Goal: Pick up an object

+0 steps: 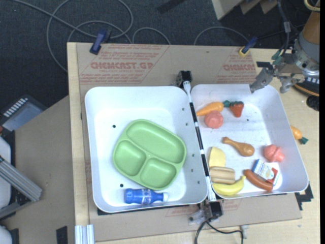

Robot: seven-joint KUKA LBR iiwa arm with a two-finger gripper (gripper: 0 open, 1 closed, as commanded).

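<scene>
My gripper (270,84) hangs over the far right corner of the right bin (264,101), open with nothing between its fingers. Below it in that bin lie a carrot (209,108), a strawberry (236,108), a pink ball (214,120), a chicken drumstick (238,146) and a pink round toy (273,153). At the bin's near end sit a yellow wedge (217,157), a bun (222,174), a banana (228,188), a sausage (258,180) and a small carton (266,169).
The left bin (99,136) holds a green divided plate (148,154) and a blue bottle (144,196) at its near edge. A small orange toy (296,133) lies outside the right bin's right rim. Clamps and cables sit at the bench's far edge.
</scene>
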